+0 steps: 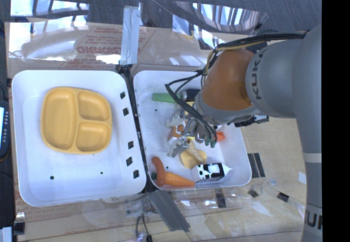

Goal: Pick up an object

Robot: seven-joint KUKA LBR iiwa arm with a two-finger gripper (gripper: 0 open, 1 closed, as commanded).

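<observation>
Right bin [236, 145]: jaws [188, 136] lowered among carrot [174, 179], yellow wedge [192, 158], clutter, apparently seeking a pick; grip state cannot be told. Left bin [27, 142]: yellow tray [76, 119].

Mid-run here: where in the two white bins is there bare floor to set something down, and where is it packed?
Bare floor: the left bin around the yellow divided plate, widest along its near edge. In the right bin, the strip along the divider beside the green stick. Crowded: under the gripper, around the orange carrot, yellow wedge and black-and-white block.
</observation>
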